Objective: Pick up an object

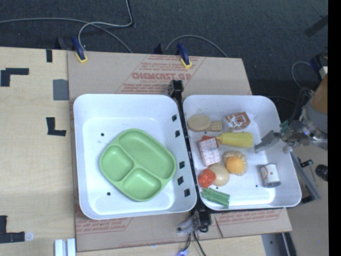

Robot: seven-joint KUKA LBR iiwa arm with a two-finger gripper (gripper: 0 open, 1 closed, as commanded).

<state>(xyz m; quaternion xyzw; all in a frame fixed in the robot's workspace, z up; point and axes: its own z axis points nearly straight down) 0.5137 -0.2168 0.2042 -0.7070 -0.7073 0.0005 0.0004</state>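
A robotics lab: clamped cardboard [160, 79] bench, taped markers, trailing cables [106, 20].

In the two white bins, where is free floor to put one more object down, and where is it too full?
Left bin: bare floor along its top wall and left wall, around the green divided plate. Right bin: a bare patch between the corn cob, the small can and the right wall. Its left half is crowded, food items touching.

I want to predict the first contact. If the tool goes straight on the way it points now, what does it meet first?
Probably the yellow corn cob. The tool points left across the right bin, and the cob lies nearest in that line; its height above the bin is unclear.
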